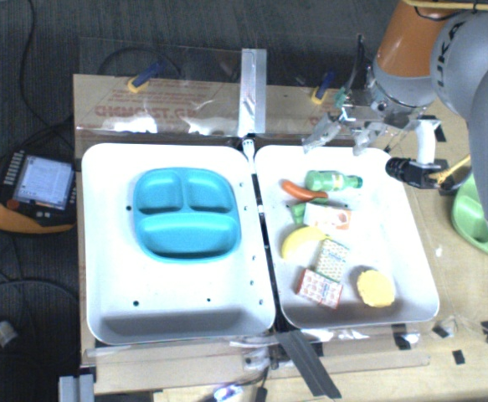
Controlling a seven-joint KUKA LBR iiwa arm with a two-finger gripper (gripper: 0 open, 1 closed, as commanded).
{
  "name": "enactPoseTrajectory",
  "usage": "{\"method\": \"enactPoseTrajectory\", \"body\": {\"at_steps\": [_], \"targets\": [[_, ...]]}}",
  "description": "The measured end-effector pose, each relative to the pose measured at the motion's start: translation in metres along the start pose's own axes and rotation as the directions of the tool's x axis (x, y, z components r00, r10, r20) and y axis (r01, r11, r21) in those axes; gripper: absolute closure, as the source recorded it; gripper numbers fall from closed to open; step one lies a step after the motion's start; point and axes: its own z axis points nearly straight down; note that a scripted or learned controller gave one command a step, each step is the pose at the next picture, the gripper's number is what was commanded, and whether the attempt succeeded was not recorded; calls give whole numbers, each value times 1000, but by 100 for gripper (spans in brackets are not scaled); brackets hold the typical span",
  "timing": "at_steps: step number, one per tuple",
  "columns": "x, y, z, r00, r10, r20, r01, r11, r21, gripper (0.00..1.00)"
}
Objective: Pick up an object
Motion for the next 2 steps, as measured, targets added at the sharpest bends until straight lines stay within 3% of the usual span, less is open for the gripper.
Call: {"method": "enactPoseTrajectory", "body": {"at_steps": [1, 2], "targets": [[-13, -35, 152, 1000, 30, 3, -30, 1000, 0, 0], [3, -107, 157, 999, -48, 6, 48, 999, -15, 0]]}}
